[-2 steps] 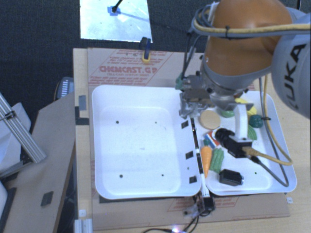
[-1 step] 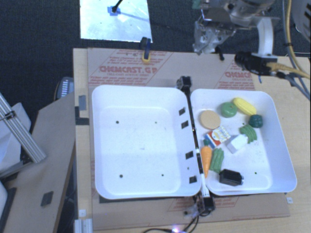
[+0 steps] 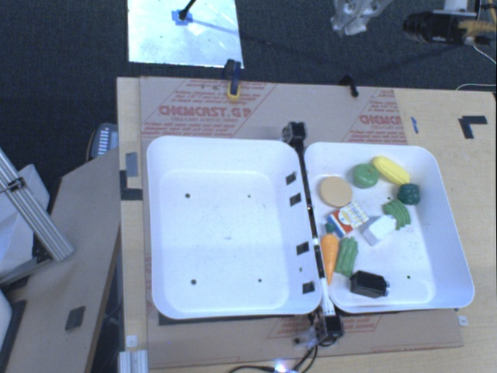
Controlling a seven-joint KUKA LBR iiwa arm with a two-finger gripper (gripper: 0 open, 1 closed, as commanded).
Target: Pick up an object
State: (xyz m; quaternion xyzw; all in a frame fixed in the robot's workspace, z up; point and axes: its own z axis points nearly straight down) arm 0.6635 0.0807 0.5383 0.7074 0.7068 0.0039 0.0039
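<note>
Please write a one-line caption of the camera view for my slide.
Gripper raised beyond the bench; right bin holds toy foods, including a carrot and a yellow corn.

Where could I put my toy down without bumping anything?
The left bin has a wide bare floor between its walls. In the right bin, only the near right corner past the black block is free. Around the carrot and yellow corn it's crowded.

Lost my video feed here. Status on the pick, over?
Gripper high beyond the bench, nothing between its jaws. Toys clustered in right bin: orange carrot, yellow corn, black block. Nothing blocking them.
</note>
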